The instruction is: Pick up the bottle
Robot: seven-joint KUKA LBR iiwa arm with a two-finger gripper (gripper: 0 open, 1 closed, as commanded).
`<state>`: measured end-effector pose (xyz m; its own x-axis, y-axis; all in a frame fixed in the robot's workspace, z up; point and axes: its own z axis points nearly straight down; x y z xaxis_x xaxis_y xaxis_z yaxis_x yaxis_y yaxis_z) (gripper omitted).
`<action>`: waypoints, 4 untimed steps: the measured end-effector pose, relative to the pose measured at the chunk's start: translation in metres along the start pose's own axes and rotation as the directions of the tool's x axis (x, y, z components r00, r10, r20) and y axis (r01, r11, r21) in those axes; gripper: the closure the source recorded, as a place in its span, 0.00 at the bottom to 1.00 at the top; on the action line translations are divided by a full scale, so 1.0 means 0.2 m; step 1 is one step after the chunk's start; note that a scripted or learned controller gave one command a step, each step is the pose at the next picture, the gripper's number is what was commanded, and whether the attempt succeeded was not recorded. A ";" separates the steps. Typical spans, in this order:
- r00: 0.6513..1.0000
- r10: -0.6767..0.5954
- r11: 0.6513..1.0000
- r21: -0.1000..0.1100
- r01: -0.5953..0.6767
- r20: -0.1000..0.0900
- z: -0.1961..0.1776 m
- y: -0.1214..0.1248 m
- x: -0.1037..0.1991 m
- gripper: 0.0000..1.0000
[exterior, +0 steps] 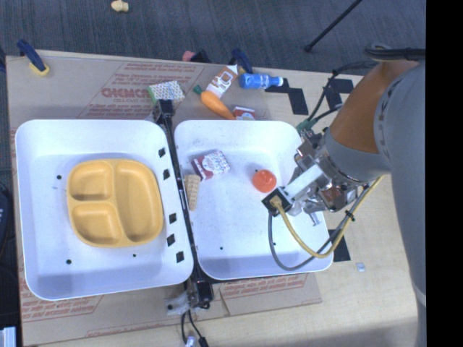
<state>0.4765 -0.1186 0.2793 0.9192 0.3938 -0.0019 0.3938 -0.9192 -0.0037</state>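
Observation:
A small blue bottle (258, 81) lies on its side on the cardboard behind the right bin (239, 266). Just left of it lies a white bottle with an orange label (222, 81). My gripper (315, 199) hangs over the right edge of the right bin, well in front of both bottles and to their right. An orange-red ball (264, 179) rests in the bin just left of the gripper. The wrist and a yellow cable (307, 244) cover much of the gripper.
The right bin also holds a red-and-white packet (211, 165) and a waffle cone (192, 191) near its left wall. A yellow divided plate (114, 202) lies in the left bin (29, 266). A carrot (215, 105) and a patterned packet (166, 91) lie behind the bins.

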 end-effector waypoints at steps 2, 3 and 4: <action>0.982 0.191 0.982 0.001 -0.191 0.001 0.16 0.16 -0.07 1.00; 0.980 0.197 0.980 0.003 -0.197 0.002 0.20 0.24 -0.11 1.00; 0.986 0.166 0.986 0.001 -0.166 0.001 0.18 0.28 -0.11 1.00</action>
<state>0.4779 -0.1782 0.2435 0.9718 0.2359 -0.0030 0.2359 -0.9718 -0.0039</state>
